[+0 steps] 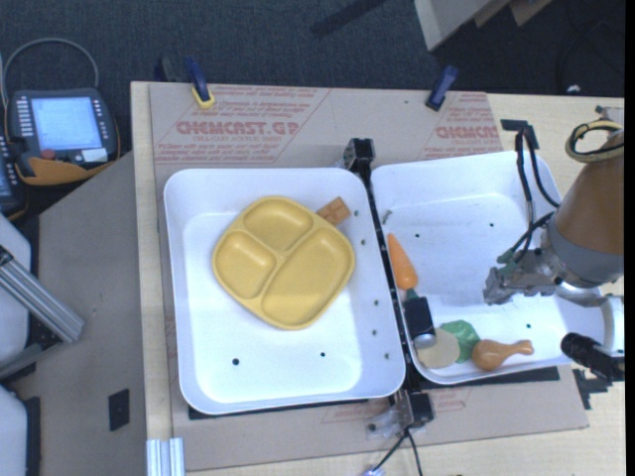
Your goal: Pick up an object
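We judge the pick not yet made: our tool hangs in the right bin, whether open or closed we cannot tell, near the toy drumstick, with the carrot further left, untouched.

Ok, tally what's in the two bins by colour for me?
Yellow: 1, the divided plate
Brown: 1, the small block
Orange: 2, the carrot and drumstick
Black: 1, the block
Green: 1, the leafy piece
Beige: 1, the round disc
Total: 7
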Controlling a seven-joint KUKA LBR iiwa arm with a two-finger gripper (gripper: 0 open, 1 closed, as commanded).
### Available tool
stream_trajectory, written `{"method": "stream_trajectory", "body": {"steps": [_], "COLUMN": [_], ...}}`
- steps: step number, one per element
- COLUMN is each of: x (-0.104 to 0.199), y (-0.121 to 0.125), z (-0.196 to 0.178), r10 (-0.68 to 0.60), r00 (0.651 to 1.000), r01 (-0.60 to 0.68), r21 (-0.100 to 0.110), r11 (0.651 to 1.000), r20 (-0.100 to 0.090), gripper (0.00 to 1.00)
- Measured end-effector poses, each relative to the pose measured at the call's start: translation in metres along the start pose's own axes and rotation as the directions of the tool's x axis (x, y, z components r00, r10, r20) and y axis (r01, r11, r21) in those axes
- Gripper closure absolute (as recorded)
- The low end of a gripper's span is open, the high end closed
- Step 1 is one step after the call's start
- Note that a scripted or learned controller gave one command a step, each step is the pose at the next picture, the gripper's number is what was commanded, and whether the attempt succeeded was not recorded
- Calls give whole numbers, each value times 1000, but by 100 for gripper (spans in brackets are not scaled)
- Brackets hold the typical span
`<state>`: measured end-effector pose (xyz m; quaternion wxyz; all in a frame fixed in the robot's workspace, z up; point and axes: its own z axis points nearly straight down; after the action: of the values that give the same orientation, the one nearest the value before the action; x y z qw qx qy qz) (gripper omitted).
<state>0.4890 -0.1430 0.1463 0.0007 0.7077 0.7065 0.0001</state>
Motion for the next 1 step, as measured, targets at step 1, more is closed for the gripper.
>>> {"method": "stream_trajectory", "body": {"steps": [1], "x": [5], "y": [2], "z": [-42], "r10": [-2], "r00": [1000], "r01": [2], "r21": [-1], "r11": [1000], "r20": [0], "gripper": [100]}}
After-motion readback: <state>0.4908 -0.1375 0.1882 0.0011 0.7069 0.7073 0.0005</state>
